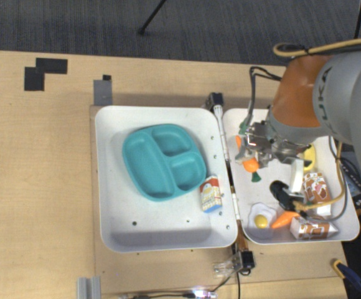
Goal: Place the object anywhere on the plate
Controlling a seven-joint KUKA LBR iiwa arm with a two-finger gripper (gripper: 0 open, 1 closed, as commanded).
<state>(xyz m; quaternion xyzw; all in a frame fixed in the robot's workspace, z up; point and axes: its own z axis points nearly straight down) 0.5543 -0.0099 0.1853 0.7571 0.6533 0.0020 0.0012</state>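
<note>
Hovering low in the right white bin (348,226), gripper (259,147) right above a small orange carrot-like toy (250,165), green tip trailing down-right. Fingers' state: can't tell. Teal three-compartment plate (163,161) off to the left, in the other white bin (109,223).

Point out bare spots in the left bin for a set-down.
Free: the left bin's floor in front of the teal plate, plus the plate's three compartments. Crowded: the plate's right corner, where a small carton sits, and the toy-cluttered right bin.
</note>
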